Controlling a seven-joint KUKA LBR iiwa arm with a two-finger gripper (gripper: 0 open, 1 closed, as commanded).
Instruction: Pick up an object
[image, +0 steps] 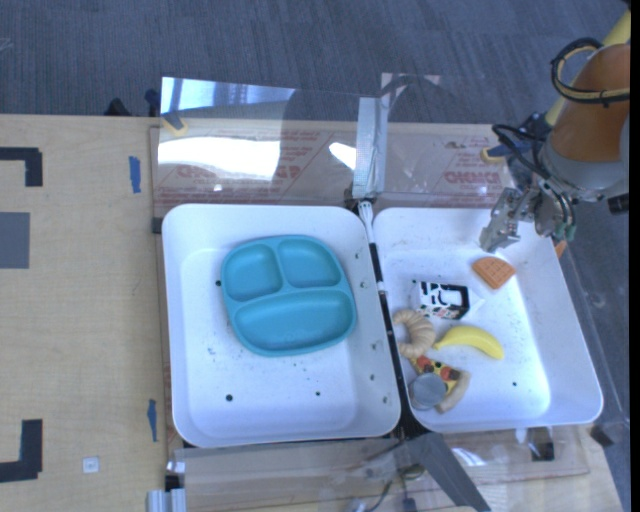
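Note:
The right bin (540, 395) holds several small objects: an orange waffle-like piece (492, 271), a black-and-white box (442, 296), a yellow banana (470, 341), a tan croissant-shaped piece (414, 325), and a grey round piece with a small pizza-slice toy (437, 386). My gripper (505, 228) hangs above the bin's far right part, just above and slightly left of the orange piece, with nothing seen between its fingers.
The left bin (200, 400) contains a blue divided plate (288, 294). Clear plastic walls (300, 160) stand behind both bins. A divider ridge (378, 300) runs between the bins. A wooden bench surface (70, 300) lies to the left.

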